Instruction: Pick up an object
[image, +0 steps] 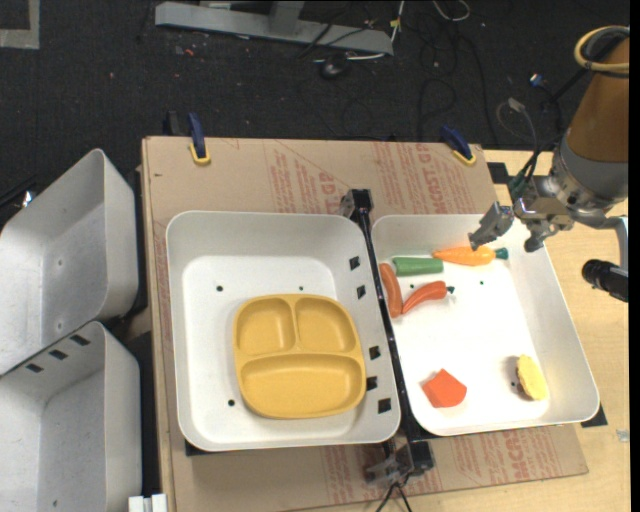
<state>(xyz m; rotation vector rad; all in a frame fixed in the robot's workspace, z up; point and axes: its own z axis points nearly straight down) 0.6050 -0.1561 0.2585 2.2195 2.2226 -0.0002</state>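
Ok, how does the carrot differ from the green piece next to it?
The carrot is orange and tapers to a point; the green piece is green with blunt ends. The carrot lies nearer the bin's far wall, just below the gripper; the green piece lies nearer the divider. Both are long, lie flat crosswise, and share the right bin.

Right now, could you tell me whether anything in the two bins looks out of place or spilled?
Nothing stands out. The yellow tray lies flat in the left bin; the toy foods lie loose in the right bin, none over the rim. The pincer hangs above the carrot.
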